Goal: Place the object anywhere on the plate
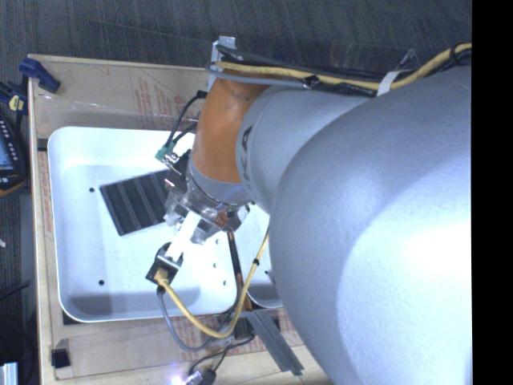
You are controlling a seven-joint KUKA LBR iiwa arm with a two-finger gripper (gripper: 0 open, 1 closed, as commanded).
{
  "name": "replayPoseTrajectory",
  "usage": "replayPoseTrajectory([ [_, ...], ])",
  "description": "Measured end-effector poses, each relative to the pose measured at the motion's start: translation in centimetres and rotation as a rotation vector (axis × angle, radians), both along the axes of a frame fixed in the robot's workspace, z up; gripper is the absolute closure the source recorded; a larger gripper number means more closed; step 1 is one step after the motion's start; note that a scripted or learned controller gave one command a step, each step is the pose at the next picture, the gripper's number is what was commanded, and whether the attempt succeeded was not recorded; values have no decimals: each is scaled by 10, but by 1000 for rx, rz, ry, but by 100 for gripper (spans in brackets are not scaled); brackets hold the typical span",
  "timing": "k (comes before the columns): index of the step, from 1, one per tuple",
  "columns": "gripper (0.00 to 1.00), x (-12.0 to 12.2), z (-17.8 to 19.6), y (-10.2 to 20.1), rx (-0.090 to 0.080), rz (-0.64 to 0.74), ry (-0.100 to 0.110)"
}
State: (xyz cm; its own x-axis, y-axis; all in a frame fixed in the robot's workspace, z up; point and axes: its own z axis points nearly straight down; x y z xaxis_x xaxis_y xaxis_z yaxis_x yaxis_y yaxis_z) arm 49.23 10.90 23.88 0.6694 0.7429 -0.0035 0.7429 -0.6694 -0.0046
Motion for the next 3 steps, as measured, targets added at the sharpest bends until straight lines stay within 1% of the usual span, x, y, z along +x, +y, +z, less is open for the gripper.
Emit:
replayPoseTrajectory([
  [1, 100, 14, 6, -17, 0, -151, 0],
  [2, 100, -17, 13, -55, -1, -273, 3],
  [3, 100, 6, 12, 12, -2, -331, 1],
])
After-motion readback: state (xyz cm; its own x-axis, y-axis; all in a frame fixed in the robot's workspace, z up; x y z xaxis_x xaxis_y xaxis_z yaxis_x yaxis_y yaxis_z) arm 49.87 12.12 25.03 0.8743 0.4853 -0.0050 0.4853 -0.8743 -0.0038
